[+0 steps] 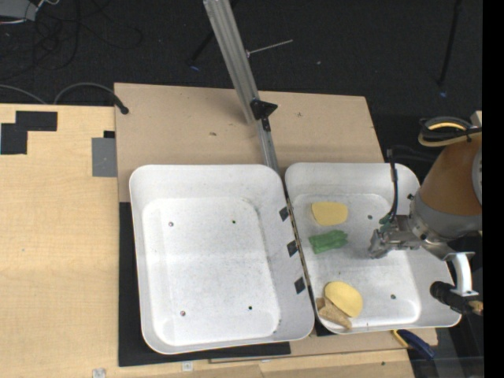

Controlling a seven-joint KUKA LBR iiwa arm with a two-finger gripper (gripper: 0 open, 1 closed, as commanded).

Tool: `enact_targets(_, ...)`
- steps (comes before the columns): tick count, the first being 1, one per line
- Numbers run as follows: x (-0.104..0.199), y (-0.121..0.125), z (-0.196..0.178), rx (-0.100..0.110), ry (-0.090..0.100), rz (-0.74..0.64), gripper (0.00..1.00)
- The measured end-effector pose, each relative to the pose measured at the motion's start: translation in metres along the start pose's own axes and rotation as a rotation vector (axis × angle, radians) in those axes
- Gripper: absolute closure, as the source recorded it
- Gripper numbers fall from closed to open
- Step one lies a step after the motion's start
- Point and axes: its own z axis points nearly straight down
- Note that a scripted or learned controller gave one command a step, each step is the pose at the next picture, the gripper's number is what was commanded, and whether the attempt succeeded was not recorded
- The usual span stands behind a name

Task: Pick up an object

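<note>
Camera view shows our tool (383, 241) low in the right bin (370, 181), near its right wall. We cannot tell its state. Beside it lies the green thing (327, 241). It looks soft and light, so we should pinch its middle.

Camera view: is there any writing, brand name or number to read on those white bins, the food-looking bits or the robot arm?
None can be read: the bins, the yellow pieces, the green piece, the gripper and the arm carry no legible text.
</note>
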Motion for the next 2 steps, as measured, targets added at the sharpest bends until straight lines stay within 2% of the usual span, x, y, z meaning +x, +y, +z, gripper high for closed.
enact_targets(2,0.009,0.019,-0.107,-0.003,-0.003,-0.007,1.0)
